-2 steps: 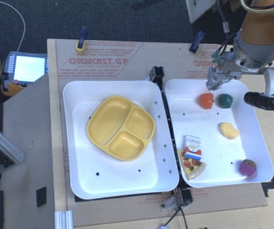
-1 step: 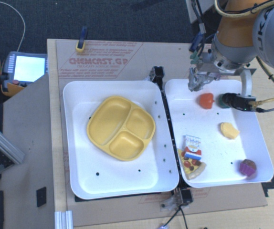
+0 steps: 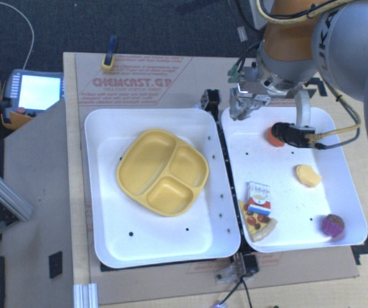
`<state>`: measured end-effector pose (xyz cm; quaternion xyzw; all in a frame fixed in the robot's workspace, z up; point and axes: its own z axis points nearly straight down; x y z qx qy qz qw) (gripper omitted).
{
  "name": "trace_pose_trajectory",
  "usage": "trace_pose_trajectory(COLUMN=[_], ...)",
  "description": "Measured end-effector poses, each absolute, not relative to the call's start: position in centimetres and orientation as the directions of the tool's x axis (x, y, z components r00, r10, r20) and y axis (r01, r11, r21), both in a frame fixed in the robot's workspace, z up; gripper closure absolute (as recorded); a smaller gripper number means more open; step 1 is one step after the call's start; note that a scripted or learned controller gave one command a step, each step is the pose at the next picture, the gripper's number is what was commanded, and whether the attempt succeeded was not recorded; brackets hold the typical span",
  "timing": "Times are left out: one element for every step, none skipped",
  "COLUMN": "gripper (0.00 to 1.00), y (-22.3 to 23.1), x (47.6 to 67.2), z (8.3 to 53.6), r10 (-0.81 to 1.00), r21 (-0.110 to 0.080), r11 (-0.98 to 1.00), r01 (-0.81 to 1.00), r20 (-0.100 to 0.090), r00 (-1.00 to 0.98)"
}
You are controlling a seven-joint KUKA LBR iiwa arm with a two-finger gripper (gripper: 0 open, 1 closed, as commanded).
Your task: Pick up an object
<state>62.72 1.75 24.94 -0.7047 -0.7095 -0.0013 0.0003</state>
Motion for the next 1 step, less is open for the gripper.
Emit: trace_pose_trajectory(gripper=[1.0], y=[7.38], x=[62.69], z=[23.2], r10=[1.0], r21=[-0.004], r11=[0.006], r01=[1.0], r20=[0.002], r00=[-0.006])
